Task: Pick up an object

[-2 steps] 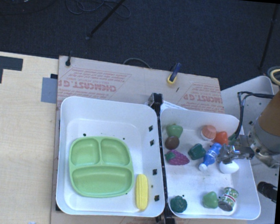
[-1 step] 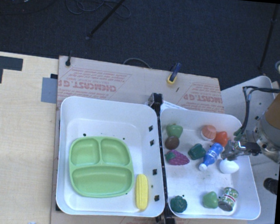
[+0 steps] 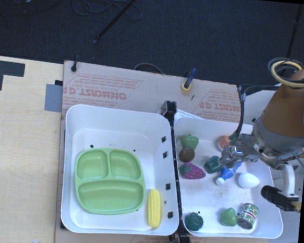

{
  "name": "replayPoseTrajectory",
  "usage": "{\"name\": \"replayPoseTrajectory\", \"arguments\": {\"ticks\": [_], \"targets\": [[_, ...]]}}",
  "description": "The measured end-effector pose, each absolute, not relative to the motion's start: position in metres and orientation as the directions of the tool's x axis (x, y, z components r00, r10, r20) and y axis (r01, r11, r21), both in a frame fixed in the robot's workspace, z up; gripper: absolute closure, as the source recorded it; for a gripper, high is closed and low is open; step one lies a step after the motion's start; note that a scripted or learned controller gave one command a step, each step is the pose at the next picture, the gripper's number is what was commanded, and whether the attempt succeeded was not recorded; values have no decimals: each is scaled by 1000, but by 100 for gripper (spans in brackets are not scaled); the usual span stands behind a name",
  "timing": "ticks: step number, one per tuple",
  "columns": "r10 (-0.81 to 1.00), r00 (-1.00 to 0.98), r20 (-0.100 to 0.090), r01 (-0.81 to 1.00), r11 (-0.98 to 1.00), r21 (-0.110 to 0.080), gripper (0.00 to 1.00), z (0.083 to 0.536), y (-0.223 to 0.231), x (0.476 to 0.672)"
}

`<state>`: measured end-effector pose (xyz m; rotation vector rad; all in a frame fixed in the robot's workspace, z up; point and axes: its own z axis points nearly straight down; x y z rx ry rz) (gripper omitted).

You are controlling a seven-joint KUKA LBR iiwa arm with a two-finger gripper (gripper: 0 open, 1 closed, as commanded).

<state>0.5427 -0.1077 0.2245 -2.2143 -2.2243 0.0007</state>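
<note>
My gripper [image 3: 230, 155] hangs low over the middle of the right bin [image 3: 216, 131], on the grey arm with the orange band [image 3: 285, 108]. Right below it lie a dark green toy [image 3: 212, 164] and a blue and white bottle [image 3: 225, 175]. A white egg [image 3: 248, 180] rests just to their right. An orange piece [image 3: 224, 141] peeks out behind the gripper, partly hidden. Further left are a green pepper [image 3: 189, 141], a brown ball [image 3: 186, 155] and purple grapes [image 3: 193, 171].
Along the right bin's front lie a dark green vegetable [image 3: 193, 221], a light green toy [image 3: 228, 216] and a small can [image 3: 248, 216]. The left bin [image 3: 113, 128] holds a green divided plate [image 3: 110, 180] and a corn cob [image 3: 153, 207].
</note>
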Motion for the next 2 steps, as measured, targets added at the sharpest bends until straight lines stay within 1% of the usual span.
{"name": "replayPoseTrajectory", "arguments": {"ticks": [1, 2], "targets": [[1000, -5, 2, 1000, 5, -2, 100, 233, -57, 555], [1000, -4, 1, 1000, 4, -3, 100, 220, -8, 578]]}}
